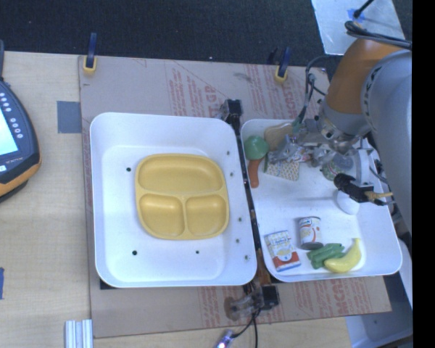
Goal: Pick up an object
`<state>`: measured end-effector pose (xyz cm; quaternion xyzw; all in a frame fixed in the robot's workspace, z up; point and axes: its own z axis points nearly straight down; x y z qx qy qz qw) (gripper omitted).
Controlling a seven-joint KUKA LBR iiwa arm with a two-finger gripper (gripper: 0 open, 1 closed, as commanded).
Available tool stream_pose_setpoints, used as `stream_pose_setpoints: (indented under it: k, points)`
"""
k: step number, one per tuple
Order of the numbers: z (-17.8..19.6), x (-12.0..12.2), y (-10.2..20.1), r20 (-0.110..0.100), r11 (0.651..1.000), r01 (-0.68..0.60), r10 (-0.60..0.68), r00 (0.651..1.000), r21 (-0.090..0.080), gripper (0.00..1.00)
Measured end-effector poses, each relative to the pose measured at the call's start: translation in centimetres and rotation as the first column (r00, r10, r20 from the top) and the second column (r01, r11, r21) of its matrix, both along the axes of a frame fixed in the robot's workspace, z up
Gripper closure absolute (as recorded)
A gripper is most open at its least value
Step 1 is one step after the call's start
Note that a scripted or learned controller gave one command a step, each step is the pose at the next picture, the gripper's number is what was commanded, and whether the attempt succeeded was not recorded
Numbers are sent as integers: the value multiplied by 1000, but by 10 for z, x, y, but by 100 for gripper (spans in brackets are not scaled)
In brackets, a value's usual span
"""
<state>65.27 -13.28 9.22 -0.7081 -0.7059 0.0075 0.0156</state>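
Note:
My gripper (291,153) is low over the far left part of the right bin (380,267). Directly beneath it lies a speckled flat piece (284,170), and a tan wooden piece (275,132) lies just behind. A green round thing (256,147) and an orange carrot (254,172) lie to the gripper's left by the bin wall. Toward the near edge are a small can (309,232), a little red and white carton (282,250), a green pod (325,253) and a yellow banana (346,259). A white lump (346,204) lies at the right.
The left bin (109,194) holds a yellow divided plate (181,195). A teach pendant (3,140) lies on the bench at the far left. The arm's grey and orange body (370,78) looms over the right bin's far right corner.

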Motion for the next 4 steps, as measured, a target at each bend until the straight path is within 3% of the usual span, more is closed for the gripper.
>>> stream_pose_setpoints:
  k: [1, 2, 3, 4]
  points:
    - [-1, -1, 26, 5, 1000, 5, -5, 1000, -19, 0]
    - [8, -2, 25, -9, 1000, 1, -1, 1000, -16, 100]
    - [97, -30, 61, 27, 1000, -7, 7, 1000, -12, 100]
    - [97, -30, 61, 25, 1000, -7, 7, 1000, -12, 0]
